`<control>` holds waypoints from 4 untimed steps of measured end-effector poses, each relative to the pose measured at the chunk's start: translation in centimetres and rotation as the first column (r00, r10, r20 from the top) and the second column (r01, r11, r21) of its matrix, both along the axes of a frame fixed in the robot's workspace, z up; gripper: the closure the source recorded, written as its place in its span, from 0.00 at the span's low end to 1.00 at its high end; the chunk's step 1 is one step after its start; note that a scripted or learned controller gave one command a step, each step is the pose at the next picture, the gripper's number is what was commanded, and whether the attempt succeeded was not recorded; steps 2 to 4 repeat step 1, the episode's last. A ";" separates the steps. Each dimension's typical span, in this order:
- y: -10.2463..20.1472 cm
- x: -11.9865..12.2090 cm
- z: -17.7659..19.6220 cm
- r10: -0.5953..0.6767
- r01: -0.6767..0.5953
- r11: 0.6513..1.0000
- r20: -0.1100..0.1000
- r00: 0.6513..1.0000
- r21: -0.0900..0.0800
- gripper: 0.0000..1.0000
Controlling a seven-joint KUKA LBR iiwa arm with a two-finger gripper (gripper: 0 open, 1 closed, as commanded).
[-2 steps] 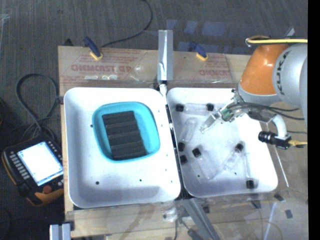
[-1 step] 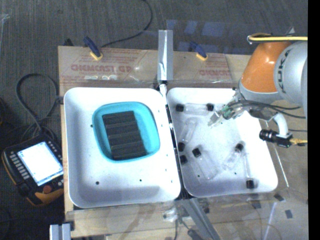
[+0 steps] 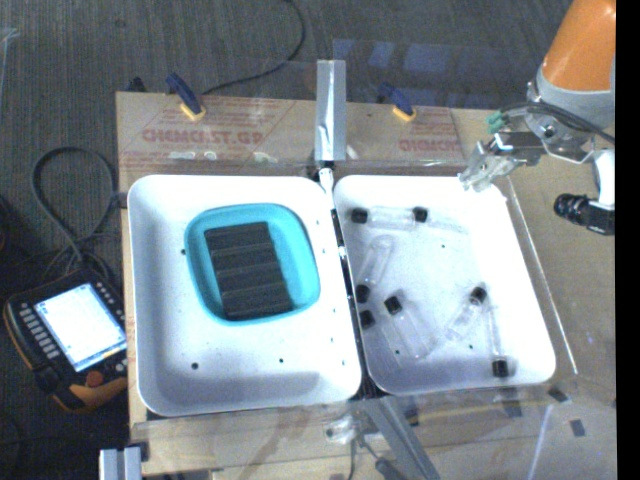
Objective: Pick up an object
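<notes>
The pick has not yet begun: this looks like the approach stage, with the gripper (image 3: 487,168) hanging above the 1 o'clock corner of the right bin (image 3: 530,268), at the rim and apart from everything inside. Nothing sits between its fingers, and how wide they stand is too small to tell.

The things to choose from are clear plastic tubes with black caps, scattered across the right bin. One tube (image 3: 390,215) lies along the 12 o'clock side, another tube (image 3: 372,265) near 9 o'clock, a pair (image 3: 470,313) toward 4 o'clock, and a loose cap (image 3: 499,368) at 5 o'clock.

The next move calls for travelling toward 7 o'clock over a tube, then lowering onto it; the tubes will probably roll or slip.

The arm (image 3: 585,43) enters from 2 o'clock, its orange band high, the wrist angled down toward the bin corner. The left bin (image 3: 160,348) holds a blue tray (image 3: 205,268) with a dark ribbed block (image 3: 250,268).
</notes>
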State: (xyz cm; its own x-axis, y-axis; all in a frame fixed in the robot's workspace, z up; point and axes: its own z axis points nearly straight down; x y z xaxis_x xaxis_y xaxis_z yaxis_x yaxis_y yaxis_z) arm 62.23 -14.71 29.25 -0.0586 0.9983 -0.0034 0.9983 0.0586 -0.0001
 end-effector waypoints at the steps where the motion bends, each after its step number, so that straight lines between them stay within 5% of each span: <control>1: -2.2 4.6 -5.2 0.014 -0.014 1.000 -0.002 1.000 -0.001 1.00; 4: -2.2 4.6 -5.2 0.014 -0.014 1.000 -0.002 1.000 -0.001 1.00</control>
